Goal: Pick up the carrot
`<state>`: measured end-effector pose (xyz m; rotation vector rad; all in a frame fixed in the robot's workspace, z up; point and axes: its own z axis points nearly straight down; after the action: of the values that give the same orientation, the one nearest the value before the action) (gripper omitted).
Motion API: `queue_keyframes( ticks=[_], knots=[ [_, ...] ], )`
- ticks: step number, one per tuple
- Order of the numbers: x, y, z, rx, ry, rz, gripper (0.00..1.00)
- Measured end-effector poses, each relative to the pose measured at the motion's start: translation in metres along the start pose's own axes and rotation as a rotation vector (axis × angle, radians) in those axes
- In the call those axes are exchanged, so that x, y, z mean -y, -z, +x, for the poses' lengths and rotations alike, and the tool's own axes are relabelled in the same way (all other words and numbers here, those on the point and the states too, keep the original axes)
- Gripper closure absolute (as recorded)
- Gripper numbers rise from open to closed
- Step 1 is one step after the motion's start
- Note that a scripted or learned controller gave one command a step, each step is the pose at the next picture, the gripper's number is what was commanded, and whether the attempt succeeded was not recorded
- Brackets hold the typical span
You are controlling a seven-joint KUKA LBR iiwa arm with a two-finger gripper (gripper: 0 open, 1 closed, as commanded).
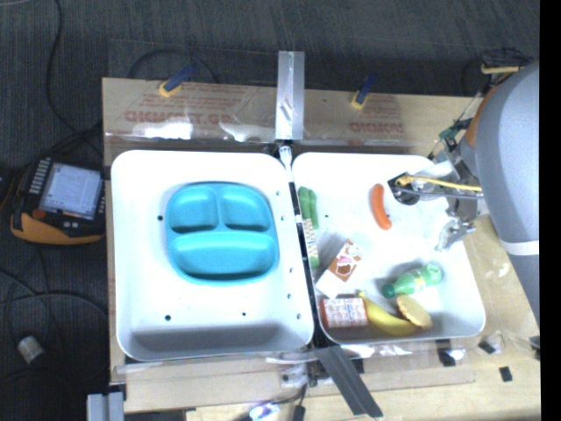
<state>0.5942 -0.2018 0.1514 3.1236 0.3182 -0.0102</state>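
The carrot (380, 206) lies loose in the upper middle of the right bin (351, 170), near the gripper (452, 224) to its right, whose spread I cannot tell, with a banana (386, 317) lower down and a blue tray (222, 231) in the left bin (140, 310).

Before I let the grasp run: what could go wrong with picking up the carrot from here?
1. The end effector hangs to the view's right of the carrot, apart from it, not above it; a straight descent would likely meet bare bin floor.
2. The carrot is slim and lies on the right bin's smooth floor; an off-centre close may just roll it away.
3. The green bottle lies near the end effector and could get knocked.
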Motion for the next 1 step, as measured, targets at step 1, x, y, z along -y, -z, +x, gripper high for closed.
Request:
queue_keyframes(
  ticks=[1],
  knots=[
    [-0.0088,-0.0628,0.0029,-0.012,0.151,0.020,0.00]
  ],
)
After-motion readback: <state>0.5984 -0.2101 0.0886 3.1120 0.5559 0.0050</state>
